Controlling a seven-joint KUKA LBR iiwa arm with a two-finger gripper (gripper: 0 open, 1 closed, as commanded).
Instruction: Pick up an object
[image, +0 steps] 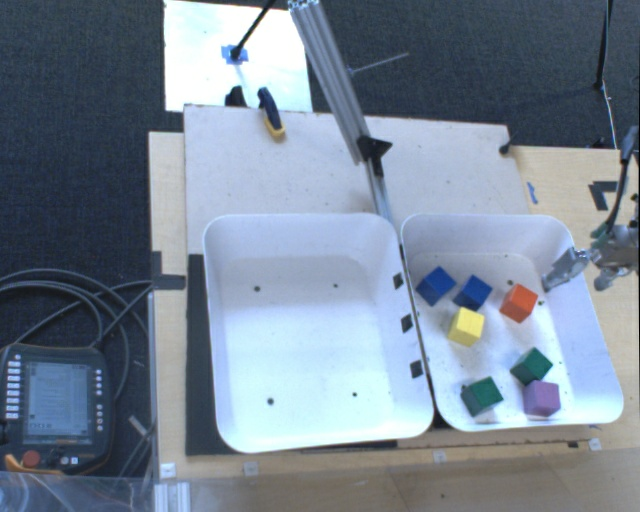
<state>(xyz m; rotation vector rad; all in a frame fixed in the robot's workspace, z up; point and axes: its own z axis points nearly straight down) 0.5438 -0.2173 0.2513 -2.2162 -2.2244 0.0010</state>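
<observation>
Clearly light and rigid, the small orange wooden cube (518, 302) near the right bin's (590, 345) far edge wants opposite flat faces; gripper (562, 271) state I cannot tell.

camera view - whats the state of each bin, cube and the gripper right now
left bin: holds no cubes
right bin: holds seven cubes
two blue cubes: touching, side by side
orange cube: lying loose, nearest the gripper
yellow cube: lying loose below the blue ones
two green cubes: apart, lying loose
purple cube: lying beside a green cube
gripper: over the right bin's right rim, holds nothing
</observation>
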